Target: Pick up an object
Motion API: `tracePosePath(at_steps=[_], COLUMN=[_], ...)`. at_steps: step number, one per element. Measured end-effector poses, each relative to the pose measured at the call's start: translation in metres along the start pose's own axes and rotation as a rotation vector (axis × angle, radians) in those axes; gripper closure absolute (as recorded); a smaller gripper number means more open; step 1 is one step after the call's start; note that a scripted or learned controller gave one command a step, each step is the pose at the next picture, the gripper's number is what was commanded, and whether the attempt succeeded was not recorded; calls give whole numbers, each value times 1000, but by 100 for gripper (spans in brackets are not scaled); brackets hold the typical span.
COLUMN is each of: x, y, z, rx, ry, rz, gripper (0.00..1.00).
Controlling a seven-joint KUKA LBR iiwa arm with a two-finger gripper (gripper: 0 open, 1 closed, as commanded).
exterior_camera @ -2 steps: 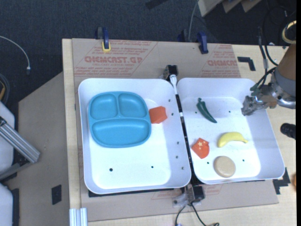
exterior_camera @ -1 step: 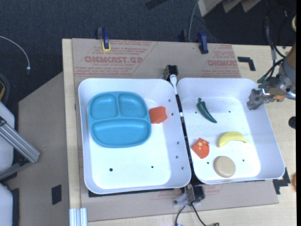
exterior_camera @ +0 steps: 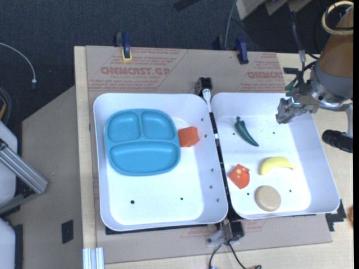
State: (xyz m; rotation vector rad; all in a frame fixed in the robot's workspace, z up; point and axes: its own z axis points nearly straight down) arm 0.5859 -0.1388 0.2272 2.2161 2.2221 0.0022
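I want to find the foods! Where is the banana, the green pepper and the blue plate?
banana [exterior_camera: 276, 165]: camera view, middle of its yellow curve.
green pepper [exterior_camera: 245, 132]: camera view, middle of its dark green body.
blue plate [exterior_camera: 143, 150]: camera view, floor of its big lower compartment.

Arm [exterior_camera: 335, 66]: rounded casing showing an orange-tan section above a grey wrist ring. Pale looped cable [exterior_camera: 338, 17] curving over the top of it. Gripper [exterior_camera: 287, 112]: grey metal, blocky, glinting at its edges. Dark thin cable [exterior_camera: 297, 38] running down toward the wrist. Black cylindrical part [exterior_camera: 338, 139] projecting below.
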Motion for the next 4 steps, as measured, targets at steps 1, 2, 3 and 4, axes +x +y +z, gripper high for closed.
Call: tracePosePath(at_steps=[1,2,3,4], x=[48,92,151,199], y=[1,12,27,36], z=[-2,-10,-2,8], rx=[4,1,1,1], ry=[1,1,1,1], rz=[3,2,0,1], gripper=[100,100,100,100])
